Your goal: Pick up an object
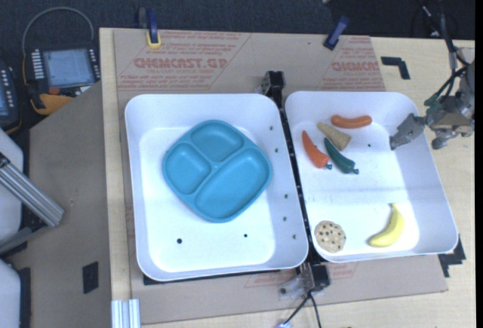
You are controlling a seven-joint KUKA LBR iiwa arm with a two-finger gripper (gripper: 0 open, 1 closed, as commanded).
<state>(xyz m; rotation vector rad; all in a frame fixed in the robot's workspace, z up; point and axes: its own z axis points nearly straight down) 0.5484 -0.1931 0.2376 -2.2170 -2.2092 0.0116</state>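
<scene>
Toy food lies scattered across the right-hand shallow white bin [423, 191]: an orange-red plastic sausage [352, 121] near the far wall, a tan wedge-shaped piece [336, 135] just below it, a red chilli-like pepper [315, 150] and a dark green pepper-shaped piece [340, 157] crowded beside it, a round speckled cookie [330, 235] at the near edge, and a yellow plastic banana [388, 228] in the near right corner. The left-hand white bin [151, 243] bears a blue three-compartment plate [217, 170].

The grey two-finger gripper [423, 130] hangs over the right rim of the right bin, spread apart and carrying nothing, well clear of every piece.

Any of the toys would serve. Risk lies mostly in the cluster: the wedge and both peppers sit so close that a descent there could nudge one aside or trap two at once. The banana's curve and its nearness to the corner wall could let a finger strike the bin, and the flat cookie offers little to pinch.
</scene>
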